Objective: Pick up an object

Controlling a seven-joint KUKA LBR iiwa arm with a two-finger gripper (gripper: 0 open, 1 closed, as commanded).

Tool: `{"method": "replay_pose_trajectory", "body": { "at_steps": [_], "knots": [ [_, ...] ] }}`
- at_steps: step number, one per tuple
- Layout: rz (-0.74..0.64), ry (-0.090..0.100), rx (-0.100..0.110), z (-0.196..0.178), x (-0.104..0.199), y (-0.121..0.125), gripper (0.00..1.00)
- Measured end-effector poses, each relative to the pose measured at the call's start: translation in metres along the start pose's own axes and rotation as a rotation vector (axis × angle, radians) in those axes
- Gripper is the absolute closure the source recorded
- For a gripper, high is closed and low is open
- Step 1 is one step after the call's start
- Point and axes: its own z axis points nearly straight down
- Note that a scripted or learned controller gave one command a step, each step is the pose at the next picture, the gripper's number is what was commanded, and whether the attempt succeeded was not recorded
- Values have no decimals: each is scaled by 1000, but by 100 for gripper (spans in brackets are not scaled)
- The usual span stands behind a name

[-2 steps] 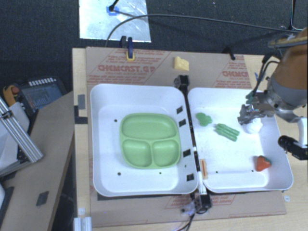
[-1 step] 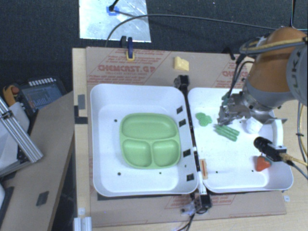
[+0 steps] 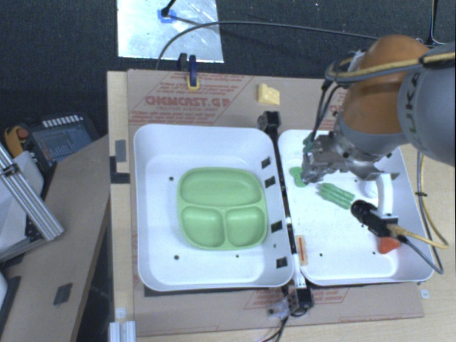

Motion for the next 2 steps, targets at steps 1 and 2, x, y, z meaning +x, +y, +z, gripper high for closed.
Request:
{"method": "replay_pose_trajectory", "body": {
  "at_steps": [1, 2],
  "knots": [
    [0, 0, 2, 16, 56, 5, 100],
    [-1, 1, 1, 28, 112, 8, 100]
  ]
}}
